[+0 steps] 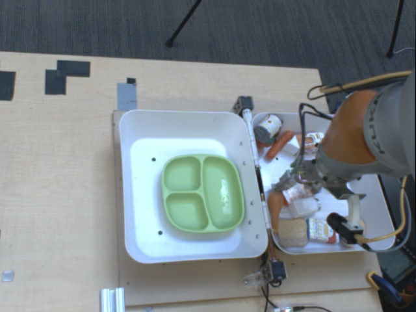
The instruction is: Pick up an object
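Observation:
The right white bin [383, 194] holds a heap of small things. A grey and white cup [267, 128] lies at its far left corner, with an orange carrot [279, 144] just below it. A brown sausage-like piece [275, 207] lies along the left wall, and a tan rough block [292, 233] sits at the near edge beside a small printed packet [318, 229]. My gripper [296, 179] is down in this bin, over a white packet with a red label [301, 199]. The grey and orange arm hides much of the bin's middle.
The left white bin [140, 174] holds a green divided plate [202, 193]. A metal clamp strip [255, 168] runs between the two bins. A small printed carton [312, 140] lies near the right bin's far wall. Dark tape patches mark the wooden bench at the far left.

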{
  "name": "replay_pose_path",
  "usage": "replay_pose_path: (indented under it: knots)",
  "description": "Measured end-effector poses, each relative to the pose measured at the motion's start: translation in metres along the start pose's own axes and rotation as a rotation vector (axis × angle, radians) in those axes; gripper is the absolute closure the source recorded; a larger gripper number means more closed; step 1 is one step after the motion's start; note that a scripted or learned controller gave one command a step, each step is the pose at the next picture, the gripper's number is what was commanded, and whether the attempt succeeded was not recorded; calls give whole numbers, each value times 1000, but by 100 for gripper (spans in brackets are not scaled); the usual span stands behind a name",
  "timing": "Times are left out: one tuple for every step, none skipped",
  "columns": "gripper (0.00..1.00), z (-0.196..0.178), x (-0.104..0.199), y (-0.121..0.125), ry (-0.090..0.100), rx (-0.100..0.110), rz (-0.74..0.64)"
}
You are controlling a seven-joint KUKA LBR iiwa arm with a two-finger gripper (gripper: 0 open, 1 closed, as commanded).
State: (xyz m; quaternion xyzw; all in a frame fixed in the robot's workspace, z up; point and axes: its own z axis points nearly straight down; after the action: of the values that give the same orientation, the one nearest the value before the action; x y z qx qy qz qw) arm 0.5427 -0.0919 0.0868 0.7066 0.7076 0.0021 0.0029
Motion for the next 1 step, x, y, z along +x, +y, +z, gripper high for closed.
replay_pose_path:
  knots:
    - [0, 2, -32, 104, 5, 23, 1]
